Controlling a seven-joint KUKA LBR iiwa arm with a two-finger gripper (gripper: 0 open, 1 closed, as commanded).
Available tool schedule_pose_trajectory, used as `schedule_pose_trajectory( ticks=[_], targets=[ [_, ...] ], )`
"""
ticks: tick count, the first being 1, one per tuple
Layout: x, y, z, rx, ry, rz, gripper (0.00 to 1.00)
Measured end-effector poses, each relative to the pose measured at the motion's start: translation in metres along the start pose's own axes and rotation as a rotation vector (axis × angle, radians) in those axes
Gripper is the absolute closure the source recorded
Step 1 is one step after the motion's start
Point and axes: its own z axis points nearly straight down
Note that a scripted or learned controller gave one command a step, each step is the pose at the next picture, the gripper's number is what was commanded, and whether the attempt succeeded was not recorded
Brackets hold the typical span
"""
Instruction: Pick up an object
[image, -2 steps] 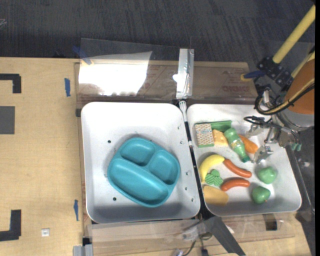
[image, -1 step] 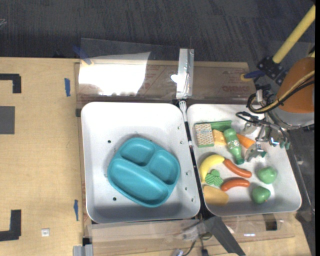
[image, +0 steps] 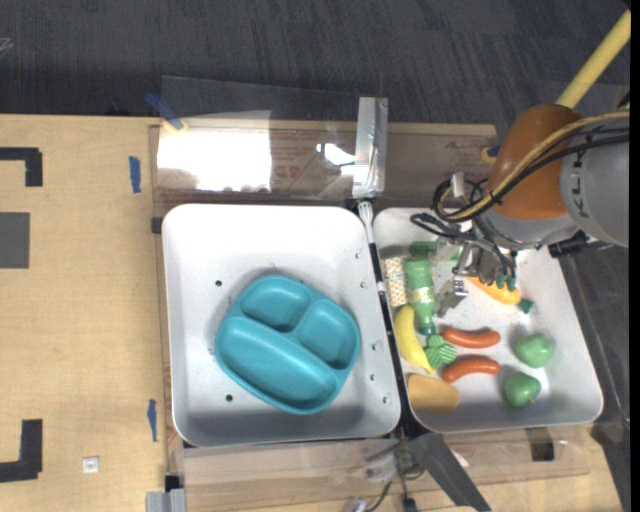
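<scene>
fingers: we see the fingers (image: 478, 268) low in the right bin (image: 575, 320); too blurred to tell how far apart they stand, and we see nothing between them
nearest thing: orange-yellow toy (image: 500, 291), just beside the fingers on the near-right, may be touching, can't tell; long axis runs slantwise down to the right
other near thing: green bottle (image: 420, 287), just left of the fingers, long axis roughly up-down in the view
our read: grasp not made yet; next move likely a short drop or shift toward the orange-yellow toy, with the grip set across its slant
arm: single arm, orange band (image: 535, 160) above the wrist, reaches in from the right
count, right bin: two orange-red sausages (image: 470, 338), lying near level, one above the other; two green round fruits (image: 534, 349); one banana (image: 408, 340); one tan piece (image: 434, 393); one bottle; one orange-yellow toy
count, left bin (image: 200, 240): one teal divided tray (image: 288, 342), well apart from the fingers
surface: two bins side by side, touching along the middle
</scene>
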Motion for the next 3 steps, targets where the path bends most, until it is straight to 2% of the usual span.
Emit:
schedule_pose_trajectory(
  ticks=[1, 2, 3],
  targets=[
    [0.095, -0.096, -0.002, 0.004, 0.001, 0.134, 0.00],
    [0.052, -0.065, -0.001, 0.000, -0.002, 0.189, 0.00],
    [0.027, -0.015, -0.001, -0.001, -0.003, 0.004, 0.00]
  ],
)
